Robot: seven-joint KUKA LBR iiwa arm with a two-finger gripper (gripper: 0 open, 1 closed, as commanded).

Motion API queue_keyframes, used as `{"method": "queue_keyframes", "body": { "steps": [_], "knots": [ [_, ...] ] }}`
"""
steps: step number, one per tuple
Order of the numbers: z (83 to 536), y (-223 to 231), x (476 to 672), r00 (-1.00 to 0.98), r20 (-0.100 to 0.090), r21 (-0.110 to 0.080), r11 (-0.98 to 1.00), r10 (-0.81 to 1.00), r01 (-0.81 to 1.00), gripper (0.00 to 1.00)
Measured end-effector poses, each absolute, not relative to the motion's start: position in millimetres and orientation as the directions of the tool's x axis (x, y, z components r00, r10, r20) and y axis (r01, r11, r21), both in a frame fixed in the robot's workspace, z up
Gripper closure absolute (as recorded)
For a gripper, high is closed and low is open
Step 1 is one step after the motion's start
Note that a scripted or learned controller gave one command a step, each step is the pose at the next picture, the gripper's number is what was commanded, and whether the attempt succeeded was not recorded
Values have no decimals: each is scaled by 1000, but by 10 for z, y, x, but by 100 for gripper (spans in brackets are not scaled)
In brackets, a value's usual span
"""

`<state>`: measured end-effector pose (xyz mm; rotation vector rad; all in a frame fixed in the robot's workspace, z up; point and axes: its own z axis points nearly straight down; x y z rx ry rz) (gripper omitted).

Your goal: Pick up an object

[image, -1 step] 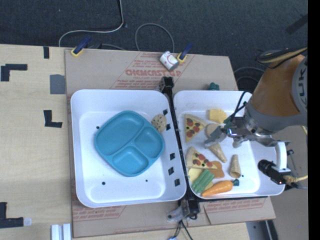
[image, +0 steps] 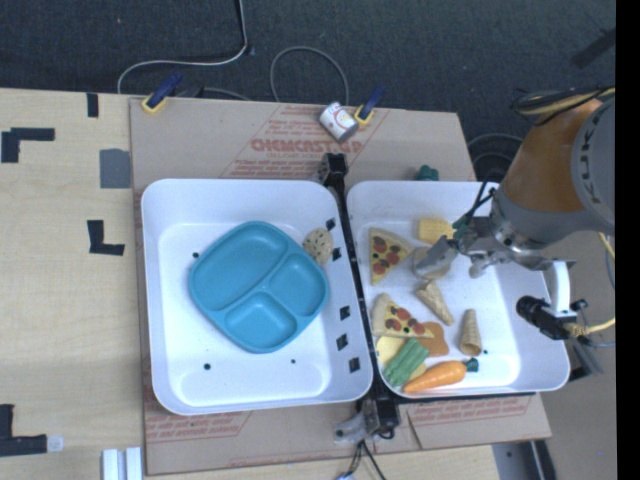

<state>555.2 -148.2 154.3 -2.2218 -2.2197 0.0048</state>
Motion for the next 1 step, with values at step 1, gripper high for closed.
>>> {"method": "queue_keyframes", "body": {
  "steps": [1],
  "knots": [
    [821,-1484,5807,-2,-3,0,2,1000,1000,0]
  ]
}}
